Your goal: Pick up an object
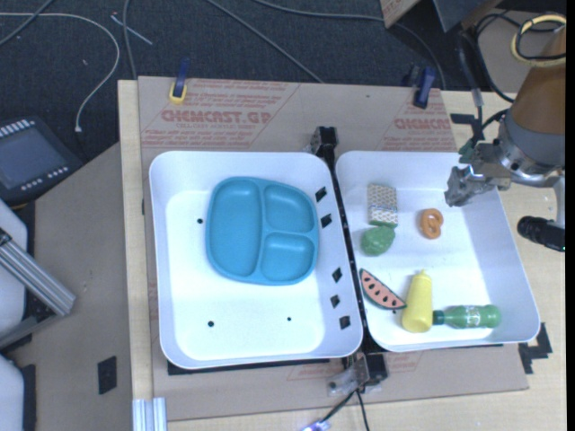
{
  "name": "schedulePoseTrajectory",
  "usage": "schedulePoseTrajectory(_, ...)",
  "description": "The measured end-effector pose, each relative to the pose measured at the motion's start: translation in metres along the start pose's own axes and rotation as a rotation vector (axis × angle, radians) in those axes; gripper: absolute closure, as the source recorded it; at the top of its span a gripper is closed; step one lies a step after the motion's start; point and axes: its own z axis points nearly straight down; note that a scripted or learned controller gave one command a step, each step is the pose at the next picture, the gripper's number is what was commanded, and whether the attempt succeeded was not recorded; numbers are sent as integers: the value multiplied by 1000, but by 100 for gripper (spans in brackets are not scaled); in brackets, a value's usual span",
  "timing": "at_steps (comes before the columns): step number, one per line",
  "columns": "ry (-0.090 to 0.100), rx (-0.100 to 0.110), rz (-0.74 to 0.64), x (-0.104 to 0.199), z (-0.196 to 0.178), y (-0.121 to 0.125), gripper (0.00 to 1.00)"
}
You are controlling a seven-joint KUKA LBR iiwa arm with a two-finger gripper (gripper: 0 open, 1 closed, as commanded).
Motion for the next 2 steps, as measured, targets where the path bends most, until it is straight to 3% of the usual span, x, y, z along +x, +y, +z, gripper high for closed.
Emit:
schedulePoseTrajectory(1, -1, 0, 1, -6, -60, 10, 100)
schedulePoseTrajectory(2, 5, 11, -4, 53, -47, 5, 100)
